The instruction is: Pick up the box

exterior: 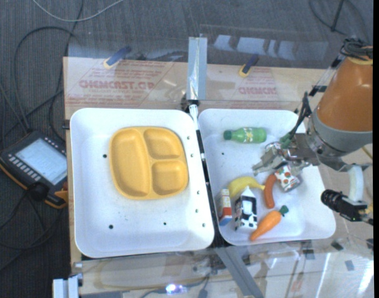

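Inside the right bin (314,228), a small red and white box (288,179) lies tilted near the right side. My gripper (273,158) hangs just up and left of it, over the bin floor. The gripper is open, with nothing between its fingers. A black and white carton (245,210) stands near the bin's front. A slim red, white and blue box (225,207) leans against the bin's left wall beside it.
The right bin also holds a green bottle (245,135) at the back, a banana (245,184), a red sausage (269,192) and a carrot (268,223). A yellow divided plate (149,162) lies in the left bin (90,228). A handheld pendant (33,161) sits off the bench at left.
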`<move>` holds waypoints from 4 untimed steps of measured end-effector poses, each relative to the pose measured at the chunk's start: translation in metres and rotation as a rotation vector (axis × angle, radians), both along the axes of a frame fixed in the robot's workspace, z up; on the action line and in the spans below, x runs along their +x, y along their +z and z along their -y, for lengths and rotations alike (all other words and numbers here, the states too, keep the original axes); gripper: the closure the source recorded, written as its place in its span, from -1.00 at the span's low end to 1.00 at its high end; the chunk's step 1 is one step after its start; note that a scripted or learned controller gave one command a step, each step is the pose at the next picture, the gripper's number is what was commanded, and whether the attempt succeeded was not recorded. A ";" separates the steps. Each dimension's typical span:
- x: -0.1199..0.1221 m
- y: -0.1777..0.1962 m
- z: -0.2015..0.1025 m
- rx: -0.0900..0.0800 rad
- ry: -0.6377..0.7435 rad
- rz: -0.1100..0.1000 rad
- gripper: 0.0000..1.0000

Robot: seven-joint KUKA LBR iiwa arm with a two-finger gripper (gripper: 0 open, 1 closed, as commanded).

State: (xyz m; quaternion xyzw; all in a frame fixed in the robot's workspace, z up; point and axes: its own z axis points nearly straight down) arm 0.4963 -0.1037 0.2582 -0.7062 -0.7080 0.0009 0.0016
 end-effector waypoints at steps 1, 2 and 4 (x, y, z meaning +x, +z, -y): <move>0.059 -0.168 -0.005 -0.002 -0.128 0.013 -1.00; 0.016 -0.076 -0.052 0.000 -0.103 -0.001 -1.00; -0.010 -0.068 -0.087 0.001 -0.039 -0.007 1.00</move>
